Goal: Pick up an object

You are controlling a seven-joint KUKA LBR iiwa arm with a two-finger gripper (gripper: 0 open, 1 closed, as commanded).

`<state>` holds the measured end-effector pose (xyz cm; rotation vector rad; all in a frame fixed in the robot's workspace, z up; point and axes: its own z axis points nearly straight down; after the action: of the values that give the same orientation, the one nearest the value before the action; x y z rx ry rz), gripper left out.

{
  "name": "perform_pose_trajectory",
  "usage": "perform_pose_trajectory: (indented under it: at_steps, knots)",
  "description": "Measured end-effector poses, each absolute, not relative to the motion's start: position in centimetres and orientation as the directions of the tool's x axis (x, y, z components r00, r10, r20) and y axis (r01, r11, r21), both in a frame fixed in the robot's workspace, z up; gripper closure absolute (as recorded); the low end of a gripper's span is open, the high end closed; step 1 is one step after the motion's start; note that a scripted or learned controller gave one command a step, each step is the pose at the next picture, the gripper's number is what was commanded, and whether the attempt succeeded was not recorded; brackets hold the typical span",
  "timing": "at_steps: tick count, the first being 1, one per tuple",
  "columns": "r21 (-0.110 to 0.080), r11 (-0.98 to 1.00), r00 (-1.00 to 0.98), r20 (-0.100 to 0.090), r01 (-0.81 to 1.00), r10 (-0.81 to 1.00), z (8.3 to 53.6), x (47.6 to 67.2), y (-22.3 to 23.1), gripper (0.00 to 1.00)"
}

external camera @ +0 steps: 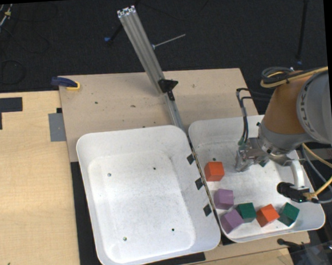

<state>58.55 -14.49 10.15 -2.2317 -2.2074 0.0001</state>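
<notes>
The right bin (229, 131) holds several small blocks. An orange cube (214, 170) sits near its left wall. Below it lie two purple blocks (223, 198) (231, 219), a green cube (246, 211), a second orange cube (267, 213) and another green block (288, 213) along the front. My gripper (244, 162) hangs low over the bin floor in the middle of the right bin, to the right of the first orange cube and apart from it. I see no block between its fingers.
The left bin (98, 148) lies beside the right one, with black clips along the shared edge. A slanted aluminium bar (146, 50) rises behind the bins. The arm's body and cables cover the right bin's right side.
</notes>
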Motion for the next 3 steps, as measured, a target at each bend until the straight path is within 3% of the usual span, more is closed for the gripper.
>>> perform_pose_trajectory:
  at_steps: [2, 3]
  knots:
    - [0.004, -0.009, 0.009, -0.001, 1.0, 1.0, 20.7, 58.0, -15.7, 1.0]
    - [-0.001, -0.006, 0.006, 0.0, 1.0, 1.0, 21.2, 58.0, -15.8, 1.0]
